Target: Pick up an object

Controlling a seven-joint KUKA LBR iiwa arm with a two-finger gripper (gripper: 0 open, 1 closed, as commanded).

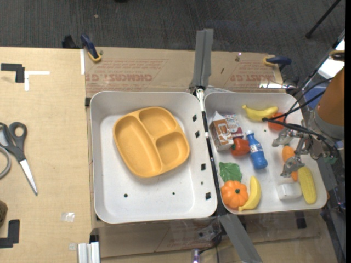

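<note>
Fingers (286, 142) look spread apart, metal tips pointing left, over the right side of the right bin (233, 96); nothing sits between them. Gripper (288, 153) hangs above a small orange item (288, 153), partly hidden, can't tell if touching. Just below lies a corn cob (307, 184) by the bin's right wall, with a white block (288, 190) beside it. Left of the gripper a blue bottle (256, 150) stands tilted, next to a red pepper (239, 147) and a brown-and-white carton (225, 131). A banana (259, 112) lies near the top wall. Lower: green leaf (230, 172), pumpkin (235, 194), second banana (252, 194) touching the pumpkin. Left bin (109, 201) holds a yellow divided plate (151, 141). Scissors (19, 152) lie on the bench (44, 114) far left
</note>
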